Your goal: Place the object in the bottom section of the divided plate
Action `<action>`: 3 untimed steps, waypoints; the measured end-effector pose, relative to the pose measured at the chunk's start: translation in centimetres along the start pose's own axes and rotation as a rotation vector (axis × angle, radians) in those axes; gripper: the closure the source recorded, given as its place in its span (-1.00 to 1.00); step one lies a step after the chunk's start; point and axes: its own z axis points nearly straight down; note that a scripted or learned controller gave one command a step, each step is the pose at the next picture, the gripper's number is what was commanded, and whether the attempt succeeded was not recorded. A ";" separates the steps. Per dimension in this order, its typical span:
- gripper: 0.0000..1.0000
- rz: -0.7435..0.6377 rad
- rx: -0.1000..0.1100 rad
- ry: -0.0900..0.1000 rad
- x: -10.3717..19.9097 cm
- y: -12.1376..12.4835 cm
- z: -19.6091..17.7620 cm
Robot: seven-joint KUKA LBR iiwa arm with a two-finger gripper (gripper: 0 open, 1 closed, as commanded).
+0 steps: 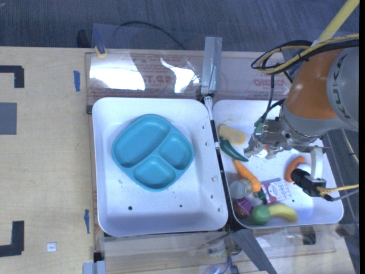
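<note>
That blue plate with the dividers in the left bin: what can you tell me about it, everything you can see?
The light blue divided plate looks like smooth moulded plastic, with rounded corners and raised ridges splitting it into three sections: one long section on its upper left and two smaller ones, at the right and at the bottom. It lies flat, turned at an angle, near the middle of the left shallow white bin, resting on the bin's floor. Nothing lies in any of its sections, and nothing else touches it.

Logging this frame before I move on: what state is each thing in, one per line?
Divided plate: blue, flat in the left bin, nothing in its sections.
Gripper: over the right bin, fingers too blurred to judge.
Carrot: lying in the right bin.
Banana: lying near the bin's front edge.
Green ball: touching the banana.
Pink packet: lying flat.
</note>
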 end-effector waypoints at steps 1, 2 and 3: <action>1.00 -0.246 -0.006 0.001 8.1 4.0 -8.5; 1.00 -0.299 -0.005 0.003 18.3 3.5 -10.5; 1.00 -0.204 0.007 -0.001 22.5 5.4 -3.7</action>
